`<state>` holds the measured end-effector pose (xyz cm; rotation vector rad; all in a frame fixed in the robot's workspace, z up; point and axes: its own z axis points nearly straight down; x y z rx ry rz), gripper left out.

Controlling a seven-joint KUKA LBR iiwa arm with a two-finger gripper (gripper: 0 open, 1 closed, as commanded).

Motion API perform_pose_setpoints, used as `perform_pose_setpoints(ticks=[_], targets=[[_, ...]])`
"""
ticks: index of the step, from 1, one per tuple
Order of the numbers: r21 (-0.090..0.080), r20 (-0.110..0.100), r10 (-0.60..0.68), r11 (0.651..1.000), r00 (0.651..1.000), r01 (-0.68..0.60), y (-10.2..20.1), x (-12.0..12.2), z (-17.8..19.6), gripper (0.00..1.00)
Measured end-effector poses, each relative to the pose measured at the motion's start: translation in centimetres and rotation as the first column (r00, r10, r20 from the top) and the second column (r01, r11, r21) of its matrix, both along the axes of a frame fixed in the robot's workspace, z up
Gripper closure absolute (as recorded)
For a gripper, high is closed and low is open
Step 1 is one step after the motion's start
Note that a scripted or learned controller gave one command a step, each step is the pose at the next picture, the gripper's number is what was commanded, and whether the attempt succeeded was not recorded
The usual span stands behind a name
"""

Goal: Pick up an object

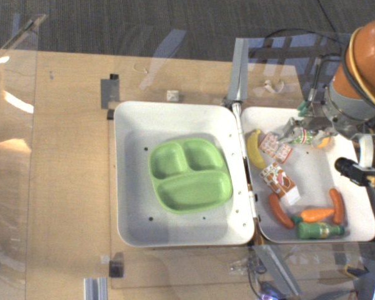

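The right bin (362, 230) holds the loose objects. A yellow banana (255, 147) lies along its left wall, with a small red-patterned carton (270, 145) beside it. A brown and white carton (280, 182) sits in the middle. Along the front lie a red sausage (279, 210), an orange carrot (317, 215), a green bottle (319, 230) and a second red sausage (336, 205). My gripper (305, 132) hangs low over the bin's far part, right of the small carton, above a small green and white item (307, 137). A bit of an orange item (325, 143) shows beside it.
The left bin (131, 224) holds a green divided plate (189, 174). A metal post (238, 74) rises behind the seam between the bins. The arm's orange and grey wrist (362, 61) and cables crowd the right bin's far right corner.
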<state>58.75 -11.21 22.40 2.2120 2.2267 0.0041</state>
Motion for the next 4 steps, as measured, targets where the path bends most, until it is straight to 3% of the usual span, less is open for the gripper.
perform_pose_setpoints(ticks=[1, 2, 3, 4], targets=[[-0.005, 0.011, 0.052, 0.999, 0.999, -0.051, -0.5, 1.7, -12.2, 0.00], [-0.009, 0.025, 0.055, 0.998, 0.998, -0.055, 1.4, -4.2, -12.9, 0.00], [-0.010, 0.035, 0.059, 0.998, 0.998, -0.058, 1.5, -3.8, -11.6, 1.00], [-0.010, 0.034, 0.059, 0.998, 0.998, -0.058, 1.5, -3.8, -11.6, 0.00]])
